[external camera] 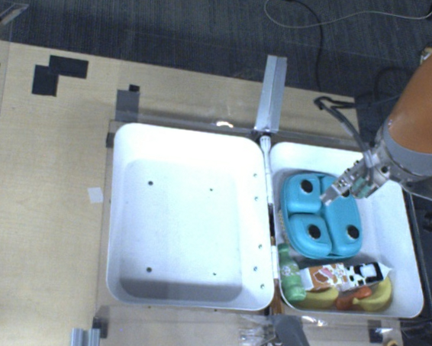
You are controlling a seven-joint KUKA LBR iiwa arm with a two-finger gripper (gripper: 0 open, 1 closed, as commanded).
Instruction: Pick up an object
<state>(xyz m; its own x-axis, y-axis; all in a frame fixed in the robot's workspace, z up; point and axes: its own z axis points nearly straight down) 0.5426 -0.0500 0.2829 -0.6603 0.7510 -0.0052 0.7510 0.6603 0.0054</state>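
Note:
A blue four-lobed plastic toy [320,218] with dark holes lies in the middle of the right bin [408,242]. Along that bin's front wall sit a printed carton [341,277], a yellow banana-like piece [368,297] and a small green item [290,272]. My gripper [338,189] hangs over the blue toy's upper right lobe, its fingers pointing down and left. The arm's orange band and grey wrist [429,114] stand above the bin's far right corner. Nothing shows between the fingers.
The left bin [188,219] is bare white with a few small dark dots on its floor. A metal post [271,97] rises at the far end of the divider between the bins. Black cables [345,117] trail behind the right bin.

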